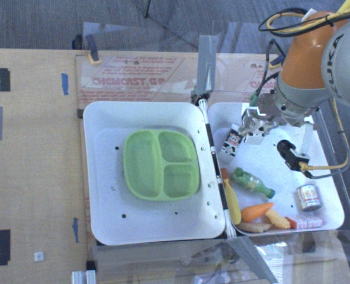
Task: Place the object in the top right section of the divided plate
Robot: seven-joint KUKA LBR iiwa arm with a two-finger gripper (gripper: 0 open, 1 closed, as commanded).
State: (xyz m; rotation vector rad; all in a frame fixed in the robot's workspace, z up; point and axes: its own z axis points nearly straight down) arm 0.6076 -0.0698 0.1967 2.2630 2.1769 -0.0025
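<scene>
On the wooden surface, 2 white bins sit side by side. The left bin holds the green divided plate, whose 3 sections are bare, the top right one included. In the right bin, a small black-and-white carton lies near the upper left corner. Below it are a banana, a green bottle and a carrot. The hand hangs just beside the carton, up and to its right; wide or narrow, I cannot tell. A can stands farthest right.
</scene>
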